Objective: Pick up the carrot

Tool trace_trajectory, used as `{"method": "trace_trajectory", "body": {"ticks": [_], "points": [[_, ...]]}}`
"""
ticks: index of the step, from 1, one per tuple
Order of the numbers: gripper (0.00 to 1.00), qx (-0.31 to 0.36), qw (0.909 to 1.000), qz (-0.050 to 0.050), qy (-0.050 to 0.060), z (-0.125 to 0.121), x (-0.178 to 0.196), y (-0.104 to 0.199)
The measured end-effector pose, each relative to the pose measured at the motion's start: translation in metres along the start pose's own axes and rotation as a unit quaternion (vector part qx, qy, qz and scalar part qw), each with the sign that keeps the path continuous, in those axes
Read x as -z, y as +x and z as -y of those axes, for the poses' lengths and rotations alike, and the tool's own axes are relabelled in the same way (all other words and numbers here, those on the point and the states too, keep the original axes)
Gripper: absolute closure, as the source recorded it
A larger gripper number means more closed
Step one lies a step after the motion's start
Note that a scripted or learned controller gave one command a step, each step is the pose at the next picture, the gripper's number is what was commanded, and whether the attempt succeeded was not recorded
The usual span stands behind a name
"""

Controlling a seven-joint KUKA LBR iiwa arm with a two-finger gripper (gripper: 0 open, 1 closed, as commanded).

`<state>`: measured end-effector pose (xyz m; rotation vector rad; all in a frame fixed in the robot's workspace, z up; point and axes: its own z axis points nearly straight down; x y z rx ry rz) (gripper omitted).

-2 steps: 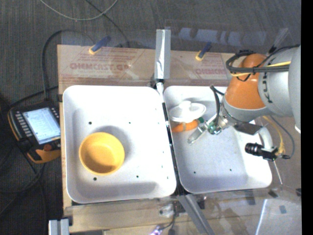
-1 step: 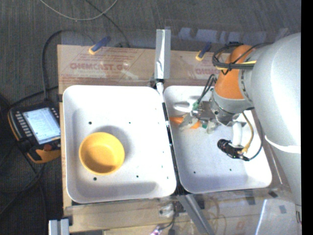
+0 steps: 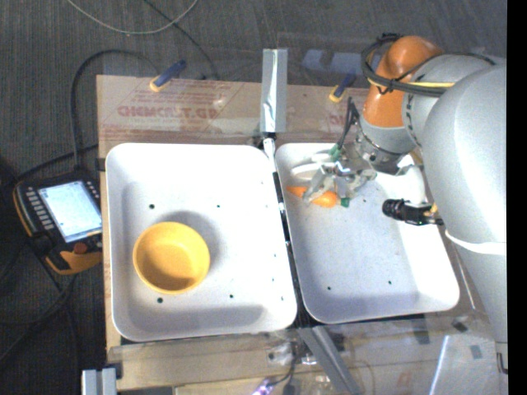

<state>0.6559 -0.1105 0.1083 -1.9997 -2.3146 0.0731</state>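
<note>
The gripper (image 3: 336, 181) hung low over the carrot (image 3: 321, 197), which lay near the far left corner of the right bin (image 3: 387, 299). How wide it stood, and whether it had hold, could not be told. Judging by this, the grasp was under way, and a firm closing and a straight lift would be needed next.

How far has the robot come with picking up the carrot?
Done: the gripper has reached the carrot in the far part of the right bin. In hand: it sits directly over the carrot, which lies on the bin floor; whether the carrot is gripped cannot be told. Left: a sure grip and the lift. The yellow bowl sits in the left bin.
</note>
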Motion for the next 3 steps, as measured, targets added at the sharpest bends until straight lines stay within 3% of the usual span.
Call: {"method": "trace_trajectory", "body": {"ticks": [1,2,3], "points": [[0.00,0.148,0.9885,0.024,-0.022,0.019,-0.008,-0.015],[1.00,0.148,0.9886,0.021,-0.013,0.023,0.000,-0.015],[1.00,0.292,0.9554,0.027,-0.035,0.018,0.142,0.032]]}}
